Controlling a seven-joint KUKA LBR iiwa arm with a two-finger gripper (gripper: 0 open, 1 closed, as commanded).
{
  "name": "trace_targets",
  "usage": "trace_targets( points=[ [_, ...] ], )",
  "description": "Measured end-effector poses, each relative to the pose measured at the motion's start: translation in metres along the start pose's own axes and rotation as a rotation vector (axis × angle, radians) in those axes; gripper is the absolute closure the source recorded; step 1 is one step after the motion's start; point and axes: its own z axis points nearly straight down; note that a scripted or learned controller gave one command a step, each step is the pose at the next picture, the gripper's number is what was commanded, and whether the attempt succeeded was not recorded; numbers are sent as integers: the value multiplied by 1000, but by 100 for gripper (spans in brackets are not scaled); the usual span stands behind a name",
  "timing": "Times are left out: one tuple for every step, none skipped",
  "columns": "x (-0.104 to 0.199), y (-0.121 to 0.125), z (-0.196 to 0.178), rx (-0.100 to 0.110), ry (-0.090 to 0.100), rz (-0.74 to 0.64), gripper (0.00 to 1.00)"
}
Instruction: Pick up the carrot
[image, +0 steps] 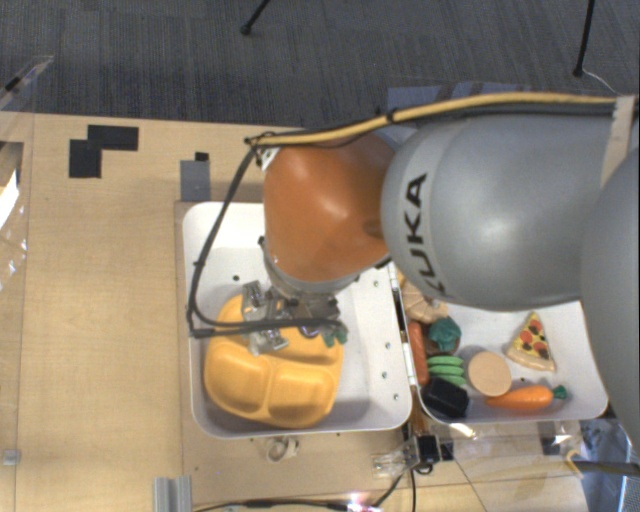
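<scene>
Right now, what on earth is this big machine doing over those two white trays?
A grey and orange robot arm reaches in from the right, and its end effector hangs over the left bin, right above a big yellow bread-like toy. The carrot it is meant to pick up lies in the right bin, near the front, beside a pizza slice, a tan disc and some green pieces. So the carrot is untouched and the arm is over the wrong bin.

Two shallow white bins, left bin (205, 300) and right bin (590, 350). One big yellow loaf-shaped bread (270, 385). One orange carrot with green top (522, 398). One triangular pizza slice (530, 342). One round tan disc (489, 373). One black block (446, 398).
</scene>
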Motion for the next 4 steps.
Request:
trace_targets(
  points=[
    [-24, -10, 97, -2, -9, 440, 100],
    [2, 0, 68, 0, -2, 514, 100],
    [11, 4, 43, 0, -3, 804, 100],
    [9, 2, 49, 3, 0, 1139, 100]
  ],
)
